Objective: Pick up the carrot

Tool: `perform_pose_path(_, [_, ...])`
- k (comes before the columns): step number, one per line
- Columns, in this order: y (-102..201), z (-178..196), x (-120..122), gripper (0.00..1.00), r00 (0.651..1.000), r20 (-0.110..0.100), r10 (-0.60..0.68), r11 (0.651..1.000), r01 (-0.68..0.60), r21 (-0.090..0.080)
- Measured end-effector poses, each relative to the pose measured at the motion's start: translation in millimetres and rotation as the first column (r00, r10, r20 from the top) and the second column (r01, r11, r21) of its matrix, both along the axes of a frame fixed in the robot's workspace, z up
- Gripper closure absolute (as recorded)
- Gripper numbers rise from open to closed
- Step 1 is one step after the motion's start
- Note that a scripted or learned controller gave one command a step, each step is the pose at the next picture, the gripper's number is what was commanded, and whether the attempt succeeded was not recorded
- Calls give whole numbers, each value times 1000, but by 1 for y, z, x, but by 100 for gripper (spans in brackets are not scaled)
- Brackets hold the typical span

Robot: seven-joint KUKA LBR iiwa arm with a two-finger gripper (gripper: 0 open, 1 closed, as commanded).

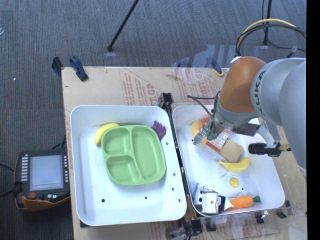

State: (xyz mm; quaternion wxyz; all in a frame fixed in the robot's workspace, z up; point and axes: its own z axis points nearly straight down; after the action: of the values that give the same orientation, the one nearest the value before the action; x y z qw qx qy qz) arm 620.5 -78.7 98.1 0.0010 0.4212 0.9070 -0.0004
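While the carrot [241, 202] lies at the 5 o'clock corner of the right bin [278, 179], the jaws hang well apart from it toward 11 o'clock, near the bin's top left; whether they are open or closed cannot be told. Orange with a green tip, the carrot lies sideways. Around it sit a fried egg [233, 183], a banana [235, 165], and a bread slice [231, 151]. On the bench, the left bin [82, 184] holds a green divided plate [133, 154], another banana [103, 130] and purple grapes [159, 129].

The carrot [242, 201] is orange with a green end. The divided plate [134, 154] is light green. The 2 bins [87, 204] are white. Both bananas [236, 165] are yellow.
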Motion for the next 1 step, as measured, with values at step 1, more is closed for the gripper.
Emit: perform_pose_path(1, [-14, -11, -8, 100, 938, -5, -346, 938, 346, 1])
